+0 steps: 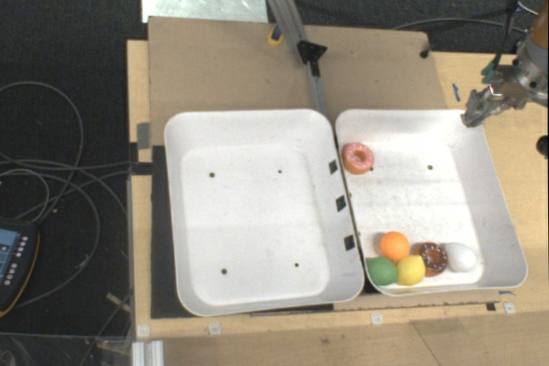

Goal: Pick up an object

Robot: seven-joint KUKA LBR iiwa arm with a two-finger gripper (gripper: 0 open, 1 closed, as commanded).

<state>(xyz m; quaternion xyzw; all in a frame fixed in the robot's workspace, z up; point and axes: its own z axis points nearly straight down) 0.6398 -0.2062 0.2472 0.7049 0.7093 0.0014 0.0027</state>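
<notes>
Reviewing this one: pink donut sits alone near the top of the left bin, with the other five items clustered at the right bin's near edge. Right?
Not quite. The camera view shows the pink donut in the right bin, by its left wall, not in the left bin. The rest stands: the other five items cluster at that bin's near edge.

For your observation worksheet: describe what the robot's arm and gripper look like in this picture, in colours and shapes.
Little of the arm is in frame at the view's right edge: a grey metallic wrist section, rounded, with a patch of orange above it near the top corner. Dark cables run alongside it. The gripper is small, grey and dark, tapering to a narrow tip; finer detail is too small to tell.
</notes>
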